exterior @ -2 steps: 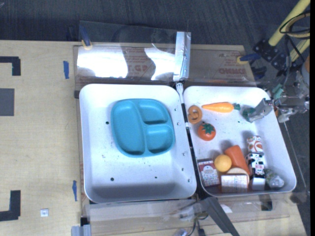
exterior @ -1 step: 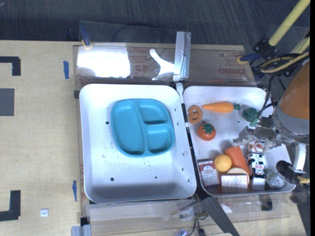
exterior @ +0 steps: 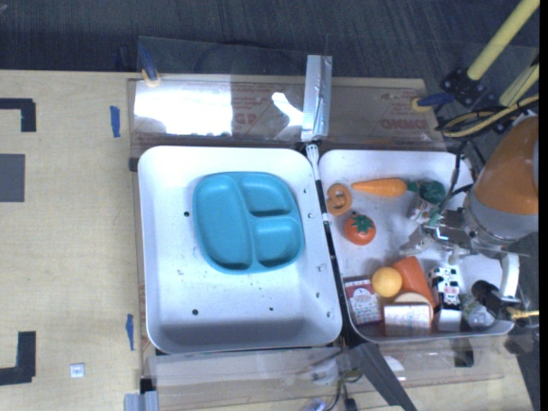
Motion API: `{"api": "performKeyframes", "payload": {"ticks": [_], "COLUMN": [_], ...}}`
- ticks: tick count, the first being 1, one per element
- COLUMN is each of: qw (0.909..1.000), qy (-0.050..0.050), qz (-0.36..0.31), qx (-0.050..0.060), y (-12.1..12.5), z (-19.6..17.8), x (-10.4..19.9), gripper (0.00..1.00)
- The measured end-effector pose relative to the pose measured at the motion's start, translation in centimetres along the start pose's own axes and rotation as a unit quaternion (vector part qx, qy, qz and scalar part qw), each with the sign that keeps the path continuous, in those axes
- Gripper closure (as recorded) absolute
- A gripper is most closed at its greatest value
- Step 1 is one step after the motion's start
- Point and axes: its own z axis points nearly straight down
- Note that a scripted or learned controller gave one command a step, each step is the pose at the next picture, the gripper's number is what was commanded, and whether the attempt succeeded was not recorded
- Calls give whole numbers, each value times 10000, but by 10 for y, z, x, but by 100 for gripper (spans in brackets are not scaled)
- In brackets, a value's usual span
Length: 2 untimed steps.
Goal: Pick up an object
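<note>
The right bin (exterior: 390,163) holds several toy foods. An orange carrot (exterior: 379,187) with a green top lies at the back, next to a small orange pumpkin (exterior: 339,198). A red tomato (exterior: 360,229) sits below them. At the front are a yellow ball (exterior: 387,282), an orange wedge (exterior: 414,272), a red and white carton (exterior: 363,301) and a white box (exterior: 408,317). My gripper (exterior: 425,229) hangs low over the middle right of this bin, just right of the tomato and above the orange wedge. I see nothing held in it.
The left bin (exterior: 163,272) holds a blue divided plate (exterior: 248,221). The grey arm with its orange band (exterior: 514,182) covers the right bin's right side. A small white and black item (exterior: 445,283) lies by the wedge. Yellow cables (exterior: 505,32) run at the top right.
</note>
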Motion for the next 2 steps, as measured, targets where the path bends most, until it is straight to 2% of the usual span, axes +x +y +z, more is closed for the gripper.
{"api": "performKeyframes", "payload": {"ticks": [1,2], "qw": [9999,9952], "qy": [1,-3], "qz": [154,980], "qx": [-16,0], "y": [-38,-7], "z": [12,-52], "x": [32,-15], "gripper": [0,0]}}
